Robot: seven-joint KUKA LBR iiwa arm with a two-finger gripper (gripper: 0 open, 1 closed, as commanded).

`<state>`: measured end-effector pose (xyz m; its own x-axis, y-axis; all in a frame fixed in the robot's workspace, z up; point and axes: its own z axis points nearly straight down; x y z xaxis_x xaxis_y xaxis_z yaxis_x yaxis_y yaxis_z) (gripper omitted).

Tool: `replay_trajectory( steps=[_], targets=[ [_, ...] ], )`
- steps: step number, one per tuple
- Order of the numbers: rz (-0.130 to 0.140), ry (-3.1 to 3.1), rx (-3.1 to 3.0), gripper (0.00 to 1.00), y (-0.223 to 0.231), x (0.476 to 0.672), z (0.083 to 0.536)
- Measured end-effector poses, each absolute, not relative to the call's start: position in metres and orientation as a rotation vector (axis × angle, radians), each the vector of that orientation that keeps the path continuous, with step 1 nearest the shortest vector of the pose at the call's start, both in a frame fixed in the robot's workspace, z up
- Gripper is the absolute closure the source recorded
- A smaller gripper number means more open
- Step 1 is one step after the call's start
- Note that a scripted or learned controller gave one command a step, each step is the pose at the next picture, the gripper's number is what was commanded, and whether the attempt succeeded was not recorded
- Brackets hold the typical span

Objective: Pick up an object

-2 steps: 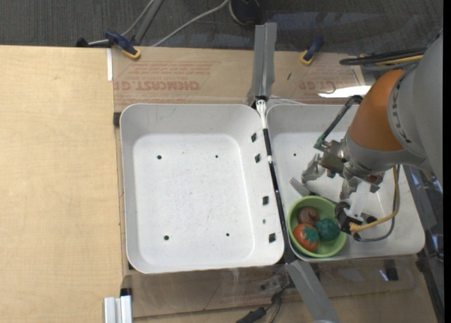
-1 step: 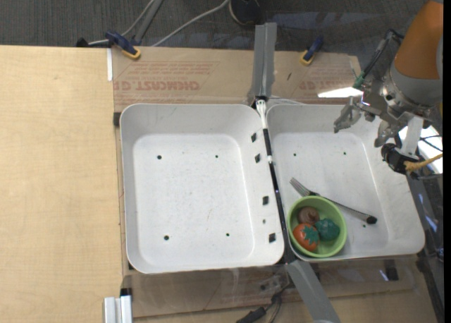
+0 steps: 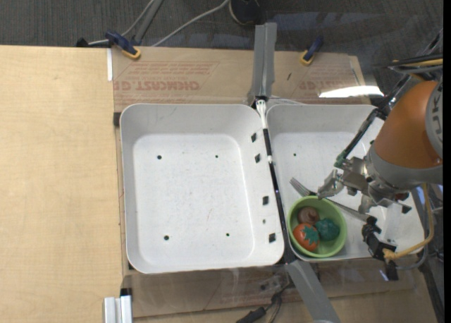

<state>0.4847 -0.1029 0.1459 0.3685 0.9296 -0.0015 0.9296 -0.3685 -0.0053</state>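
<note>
down at the near edge of the right bin (image 3: 310, 131) sits a green bowl (image 3: 338, 240) with a brown piece, an orange piece (image 3: 306, 235) and a teal piece (image 3: 327, 228) packed tight inside. that crowding looks like the risk to me: a finger could catch the rim and tip or drag the bowl, or pinch between two pieces and lift nothing. just behind it, the gripper (image 3: 310, 193) hangs spread apart, holding nothing, one finger close over the bowl's far rim. the left bin (image 3: 134, 173) lies beyond reach of trouble.
</note>
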Motion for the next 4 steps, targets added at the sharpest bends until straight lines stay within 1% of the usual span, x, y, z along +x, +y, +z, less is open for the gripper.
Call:
replay_trajectory(
  steps=[1, 2, 3, 4],
  targets=[
    [-0.027, -1.934, -2.489, 0.00, -0.095, 0.534, 0.101],
    [0.003, -2.065, -2.370, 0.00, -0.172, 0.569, 0.225],
    [0.002, -2.127, -2.311, 0.00, -0.106, 0.581, 0.091],
    [0.003, -2.161, -2.281, 0.00, -0.097, 0.651, 0.091]
  ],
)
